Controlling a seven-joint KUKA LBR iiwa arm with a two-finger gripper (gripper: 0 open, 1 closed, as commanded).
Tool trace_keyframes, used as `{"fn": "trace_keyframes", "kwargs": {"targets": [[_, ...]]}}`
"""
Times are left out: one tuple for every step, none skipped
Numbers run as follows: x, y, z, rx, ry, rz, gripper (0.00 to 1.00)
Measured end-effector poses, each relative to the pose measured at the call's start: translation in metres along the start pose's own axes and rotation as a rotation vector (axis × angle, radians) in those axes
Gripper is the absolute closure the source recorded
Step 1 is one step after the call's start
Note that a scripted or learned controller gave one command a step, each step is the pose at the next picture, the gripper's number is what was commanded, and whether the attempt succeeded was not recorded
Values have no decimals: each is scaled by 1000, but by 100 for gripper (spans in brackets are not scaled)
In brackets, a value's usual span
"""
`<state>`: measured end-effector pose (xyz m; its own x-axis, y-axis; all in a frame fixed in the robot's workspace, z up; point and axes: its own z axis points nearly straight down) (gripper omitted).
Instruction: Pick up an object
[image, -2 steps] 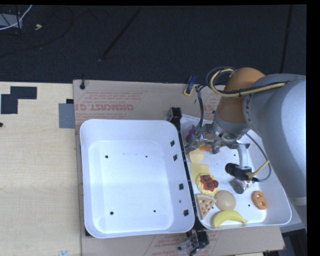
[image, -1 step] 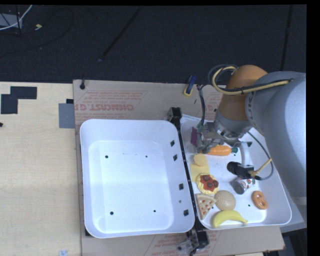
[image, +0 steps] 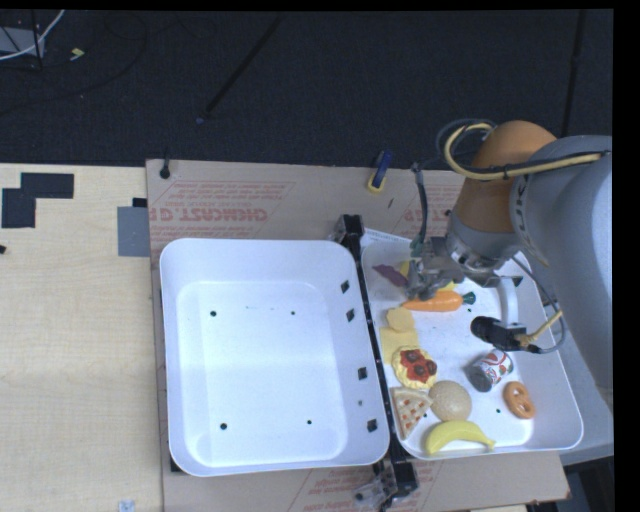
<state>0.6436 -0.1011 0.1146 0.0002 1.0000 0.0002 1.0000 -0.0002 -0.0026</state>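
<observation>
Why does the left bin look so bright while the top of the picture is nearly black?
In the camera view, the left bin glares under overhead light, washing out its floor; the dark background stays underexposed; the gripper and the small toys in the right bin look soft and slightly blurred.

Bright even overhead light, mild glare on white bins (image: 260, 270), soft focus.

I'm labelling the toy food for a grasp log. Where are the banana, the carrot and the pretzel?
banana (image: 457, 436): camera view, middle of its yellow curve.
carrot (image: 434, 301): camera view, middle of its orange body.
pretzel (image: 518, 400): camera view, on its brown ring.
</observation>
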Motion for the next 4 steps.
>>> {"fn": "trace_keyframes", "kwargs": {"targets": [[0,0,1,1,0,-1,0],[-62,-2,22,-14,-4,0,0],[-74,1,27,1,1,-1,0],[-72,-1,17,11,5,-4,100]]}}
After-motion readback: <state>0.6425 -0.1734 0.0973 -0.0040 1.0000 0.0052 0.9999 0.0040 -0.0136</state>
